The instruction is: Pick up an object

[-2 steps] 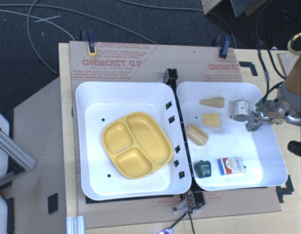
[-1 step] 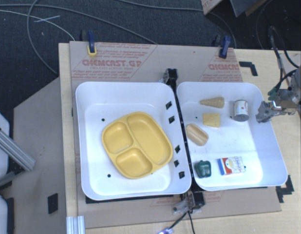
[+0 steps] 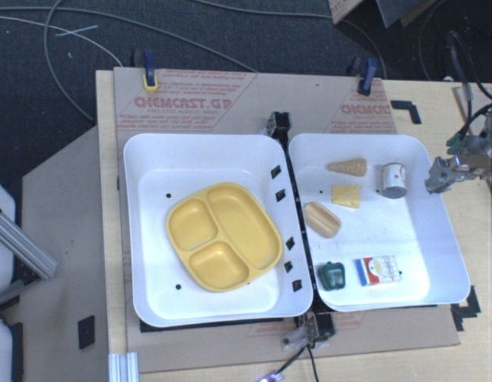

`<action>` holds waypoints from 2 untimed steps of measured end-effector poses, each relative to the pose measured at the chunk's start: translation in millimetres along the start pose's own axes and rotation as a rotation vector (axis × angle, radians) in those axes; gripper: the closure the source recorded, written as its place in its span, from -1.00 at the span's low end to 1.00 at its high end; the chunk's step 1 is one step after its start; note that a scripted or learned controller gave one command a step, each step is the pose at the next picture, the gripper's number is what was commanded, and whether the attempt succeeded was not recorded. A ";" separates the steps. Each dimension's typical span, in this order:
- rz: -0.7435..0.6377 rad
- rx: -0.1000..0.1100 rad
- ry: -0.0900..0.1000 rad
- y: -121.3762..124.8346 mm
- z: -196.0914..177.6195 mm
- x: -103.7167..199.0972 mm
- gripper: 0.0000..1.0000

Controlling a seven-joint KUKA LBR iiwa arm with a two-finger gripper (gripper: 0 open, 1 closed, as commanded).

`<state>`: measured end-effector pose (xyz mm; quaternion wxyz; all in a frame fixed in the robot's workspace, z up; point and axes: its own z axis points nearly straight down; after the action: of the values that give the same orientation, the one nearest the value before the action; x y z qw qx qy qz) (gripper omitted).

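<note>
Yellow tray point(image 3: 223, 235) in left bin point(image 3: 142, 237); foods fill right bin point(image 3: 437, 245).

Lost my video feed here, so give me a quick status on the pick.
Pincer at right bin's right rim, nothing seen held. Nearest item: small can, lying untouched. Path to it clear.

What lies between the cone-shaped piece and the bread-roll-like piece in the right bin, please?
In the camera view, a pale yellow cheese-like block sits between the cone-shaped piece above it and the bread-roll-like piece below and left, apart from both.
</note>
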<state>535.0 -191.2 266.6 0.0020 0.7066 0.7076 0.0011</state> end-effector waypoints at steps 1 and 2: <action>-0.004 0.006 0.005 9.1 15.1 53.1 1.00; -0.005 0.002 0.004 24.8 8.9 103.2 1.00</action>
<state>559.8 -88.0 257.7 -0.0001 0.7048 0.7094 0.0015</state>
